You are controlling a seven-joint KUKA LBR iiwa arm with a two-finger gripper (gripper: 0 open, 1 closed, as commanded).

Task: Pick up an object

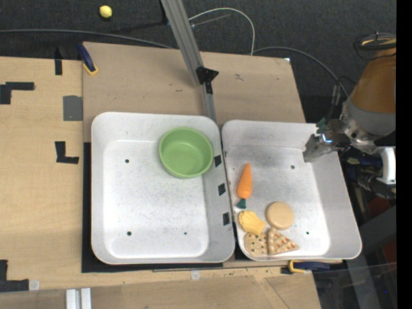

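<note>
Nearest me, along the front edge of the right bin [335, 237], the small food pieces sat packed together: a cracker [255, 243], a pizza slice [280, 243], a yellow piece [252, 222] and a round bun [279, 215], each touching or just beside its neighbour. I judged that a descent there could catch two pieces at once, or shove one into the rest and close on nothing.

Just behind them the carrot [244, 181] lay by itself, lengthwise near the bin's left wall, well apart from the gripper [315, 148]. It looked the cleanest target, though its tapered shape could slip out of a pinch, and the wall beside it left little room for a finger on that side.

In the left bin [109, 237] the green bowl [186, 152] stood upright toward the back. Only a rim grasp seemed likely to work, and a miss could tip or slide it.

Further back, the gripper hovered over the right bin's far right rim. It held nothing, and I could not tell how it was set. Coming down from there, I reckoned, risked striking the rim.
</note>
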